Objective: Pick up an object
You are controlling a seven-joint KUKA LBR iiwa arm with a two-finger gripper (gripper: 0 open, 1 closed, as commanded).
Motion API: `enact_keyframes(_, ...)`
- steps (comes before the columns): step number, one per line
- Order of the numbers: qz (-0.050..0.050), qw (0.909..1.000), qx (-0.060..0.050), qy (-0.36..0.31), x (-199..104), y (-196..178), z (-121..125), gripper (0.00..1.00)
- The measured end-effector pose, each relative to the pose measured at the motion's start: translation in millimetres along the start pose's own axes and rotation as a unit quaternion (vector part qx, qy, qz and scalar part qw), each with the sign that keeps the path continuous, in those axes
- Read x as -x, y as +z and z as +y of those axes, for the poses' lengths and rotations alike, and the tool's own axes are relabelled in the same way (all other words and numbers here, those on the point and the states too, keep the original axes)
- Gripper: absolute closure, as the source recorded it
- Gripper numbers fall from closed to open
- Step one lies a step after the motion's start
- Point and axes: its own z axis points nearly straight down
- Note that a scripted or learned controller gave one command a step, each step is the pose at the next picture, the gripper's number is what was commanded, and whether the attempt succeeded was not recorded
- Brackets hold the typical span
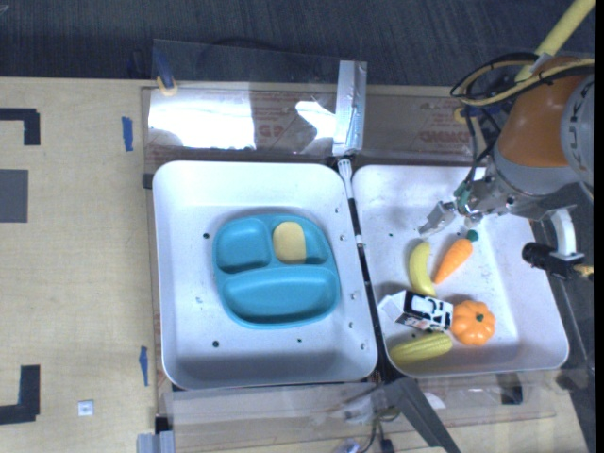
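Orange carrot [453,258] — diagonal, green top upper-right.

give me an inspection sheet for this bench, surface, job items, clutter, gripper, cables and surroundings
Surface: two white bins side by side, left bin, right bin.
Job's things: in the right bin, carrot, banana, pumpkin, black-and-white box, yellow-green piece.
Clutter: blue divided tray in the left bin, yellow item in its upper right compartment.
Gripper: gripper over the right bin, above the carrot's top; holds nothing seen.
Cables: yellow and black cables by the arm.
Surroundings: wooden bench, blue tape marks.
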Motion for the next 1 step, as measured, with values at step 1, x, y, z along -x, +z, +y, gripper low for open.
enact_keyframes(1, -0.004, 0.9999, 0.005, -0.016, -7.7, 41.0, -53.3, 0.00)
